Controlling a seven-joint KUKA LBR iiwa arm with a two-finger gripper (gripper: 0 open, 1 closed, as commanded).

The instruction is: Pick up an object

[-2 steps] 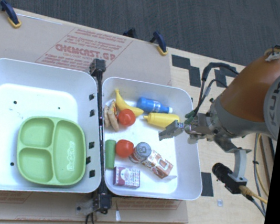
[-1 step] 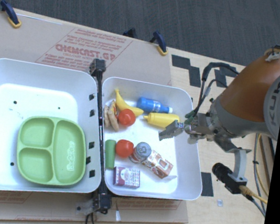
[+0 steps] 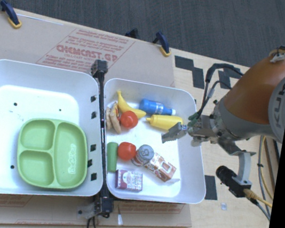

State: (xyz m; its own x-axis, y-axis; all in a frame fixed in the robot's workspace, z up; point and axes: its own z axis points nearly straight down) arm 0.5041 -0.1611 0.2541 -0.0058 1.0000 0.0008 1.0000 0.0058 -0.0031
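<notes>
The right bin (image 3: pixel 193 171) holds several small items: a banana (image 3: pixel 123 105), a blue bottle (image 3: pixel 156 107), a yellow squeeze bottle (image 3: pixel 164 122), two red round fruits (image 3: pixel 128 119) (image 3: pixel 126 150), a green cucumber (image 3: pixel 111 157), a small can (image 3: pixel 144 155), a brown-and-white packet (image 3: pixel 163 169) and a red box (image 3: pixel 129 180). My gripper (image 3: pixel 174 133) hangs over the right part of this bin, just right of and below the yellow bottle's end. Nothing shows in its grasp.
The left bin (image 3: pixel 7 82) carries a green divided plate (image 3: pixel 52 152). A black divider clip row (image 3: pixel 98 119) runs between the bins. The arm's orange-and-grey body (image 3: pixel 255 102) looms over the bench to the right, with cables (image 3: pixel 239 181) beside the bin's right wall.
</notes>
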